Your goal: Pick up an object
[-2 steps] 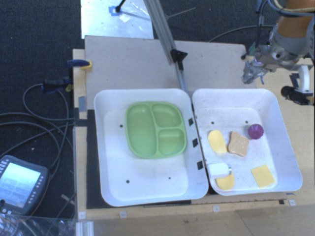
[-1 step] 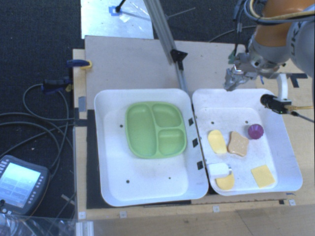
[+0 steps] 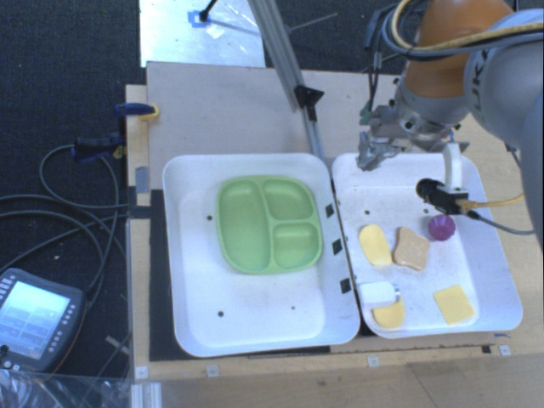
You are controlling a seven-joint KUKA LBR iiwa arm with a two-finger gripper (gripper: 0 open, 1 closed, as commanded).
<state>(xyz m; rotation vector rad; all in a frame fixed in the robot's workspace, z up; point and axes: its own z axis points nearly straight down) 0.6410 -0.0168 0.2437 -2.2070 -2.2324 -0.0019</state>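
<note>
My gripper [image 3: 373,157] hangs over the far left corner of the right bin [image 3: 497,266], apart from all the objects below it. In that bin lie a pale yellow oval piece [image 3: 374,245], a tan toast slice [image 3: 411,249] touching it, a small purple object [image 3: 441,226], a yellow square [image 3: 453,304], a white block [image 3: 378,293] and an orange-yellow half round [image 3: 389,315] at the near edge. The objects lie toward the near half of the bin, well in front of the gripper.
The left bin [image 3: 191,296] holds a green divided plate [image 3: 269,224]. A grey pole [image 3: 280,45] slants down to the wall between the bins. A black fitting with a yellow cable [image 3: 439,195] hangs off the wrist above the purple object. Bare floor shows in the right bin's far part.
</note>
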